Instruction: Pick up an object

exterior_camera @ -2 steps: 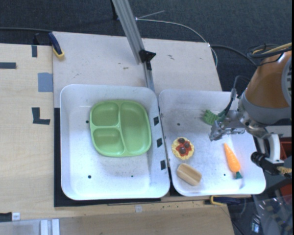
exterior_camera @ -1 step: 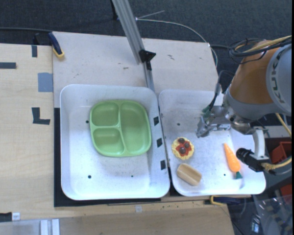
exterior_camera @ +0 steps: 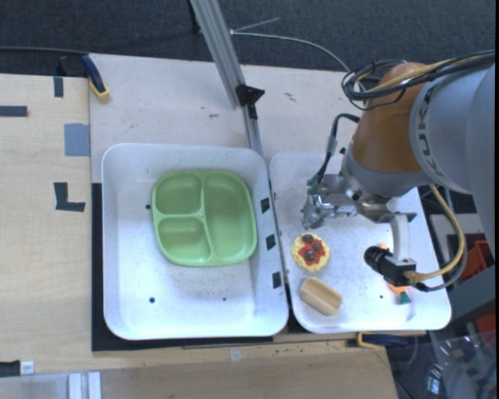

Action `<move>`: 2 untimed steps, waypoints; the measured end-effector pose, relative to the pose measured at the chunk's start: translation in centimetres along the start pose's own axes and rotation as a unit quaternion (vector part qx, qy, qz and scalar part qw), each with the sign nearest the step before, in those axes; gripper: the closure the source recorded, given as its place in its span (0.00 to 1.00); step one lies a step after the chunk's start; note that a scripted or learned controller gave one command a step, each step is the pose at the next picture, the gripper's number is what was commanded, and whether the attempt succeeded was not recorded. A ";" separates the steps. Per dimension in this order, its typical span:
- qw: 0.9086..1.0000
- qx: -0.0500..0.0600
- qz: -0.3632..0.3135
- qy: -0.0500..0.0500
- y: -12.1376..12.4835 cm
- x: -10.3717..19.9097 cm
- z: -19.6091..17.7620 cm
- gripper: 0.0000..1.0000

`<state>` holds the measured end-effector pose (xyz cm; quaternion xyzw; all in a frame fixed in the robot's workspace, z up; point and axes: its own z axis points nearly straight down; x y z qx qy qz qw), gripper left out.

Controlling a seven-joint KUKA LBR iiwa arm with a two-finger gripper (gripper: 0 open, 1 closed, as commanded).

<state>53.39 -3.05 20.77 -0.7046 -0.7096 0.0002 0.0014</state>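
Observation:
A small round tart [exterior_camera: 311, 252] with red and dark topping lies in the right bin [exterior_camera: 432, 310], near its left wall. A tan bread roll [exterior_camera: 321, 296] lies just below it, toward the front. A small orange and green piece [exterior_camera: 401, 289] sits at the bin's right front. My gripper [exterior_camera: 318, 210] hangs over the right bin, just above the tart and slightly behind it. The wrist and orange band hide most of the fingers. Nothing shows between them.
The left bin [exterior_camera: 125, 239] holds a green divided plate [exterior_camera: 205, 218]. A grey metal pole [exterior_camera: 224, 48] slants down from the top toward the wall between the bins. A black camera unit [exterior_camera: 386, 263] juts from the arm over the right bin.

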 end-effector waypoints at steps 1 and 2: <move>1.000 0.000 0.000 0.000 1.3 5.5 0.5 1.00; 1.000 0.000 -0.001 0.000 1.4 11.5 0.0 1.00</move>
